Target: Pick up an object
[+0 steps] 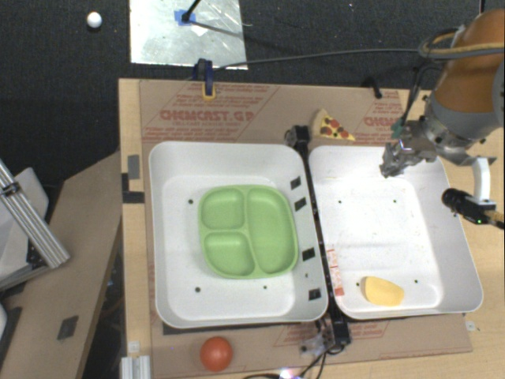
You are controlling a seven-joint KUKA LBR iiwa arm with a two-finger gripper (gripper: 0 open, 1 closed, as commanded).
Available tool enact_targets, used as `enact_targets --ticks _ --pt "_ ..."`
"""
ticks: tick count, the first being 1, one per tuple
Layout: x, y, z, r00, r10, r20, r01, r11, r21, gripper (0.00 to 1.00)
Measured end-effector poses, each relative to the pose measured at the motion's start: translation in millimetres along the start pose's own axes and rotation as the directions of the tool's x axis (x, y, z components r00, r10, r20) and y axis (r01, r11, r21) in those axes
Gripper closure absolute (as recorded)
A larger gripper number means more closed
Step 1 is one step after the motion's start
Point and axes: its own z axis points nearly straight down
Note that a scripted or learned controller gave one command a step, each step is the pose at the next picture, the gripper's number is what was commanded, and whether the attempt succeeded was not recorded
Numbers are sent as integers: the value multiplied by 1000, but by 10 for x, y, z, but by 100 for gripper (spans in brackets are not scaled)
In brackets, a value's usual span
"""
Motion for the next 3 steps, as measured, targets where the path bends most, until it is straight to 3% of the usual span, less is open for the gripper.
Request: enact_targets --ticks 3 --pt "1510 -462 30 1000 -1 -1 1 1000 0 100"
